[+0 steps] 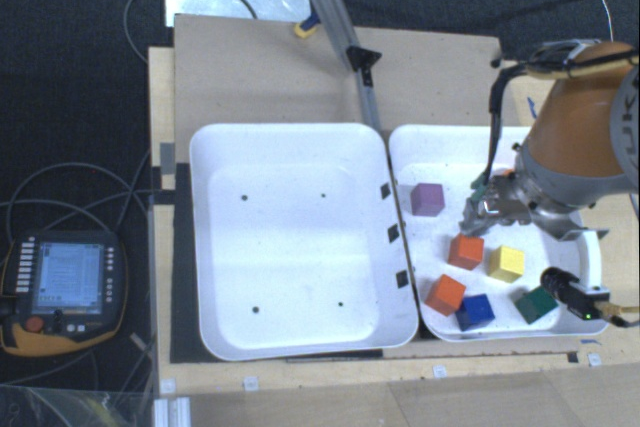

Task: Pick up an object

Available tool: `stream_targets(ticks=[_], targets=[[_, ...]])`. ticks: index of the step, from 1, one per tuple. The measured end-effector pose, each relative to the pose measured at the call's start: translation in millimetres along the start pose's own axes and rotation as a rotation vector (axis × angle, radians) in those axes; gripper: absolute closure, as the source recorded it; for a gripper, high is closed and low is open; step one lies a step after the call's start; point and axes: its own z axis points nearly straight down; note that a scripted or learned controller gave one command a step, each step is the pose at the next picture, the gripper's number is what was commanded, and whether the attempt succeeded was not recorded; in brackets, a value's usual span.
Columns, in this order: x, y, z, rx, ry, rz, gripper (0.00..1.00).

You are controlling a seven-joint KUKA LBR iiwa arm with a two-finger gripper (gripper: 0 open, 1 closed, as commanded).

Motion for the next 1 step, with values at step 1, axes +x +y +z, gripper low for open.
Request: stream_targets(ticks=[1], targets=[[55.2, 0.1, -10.9, -0.002, 0.0, -0.002, 1.0]])
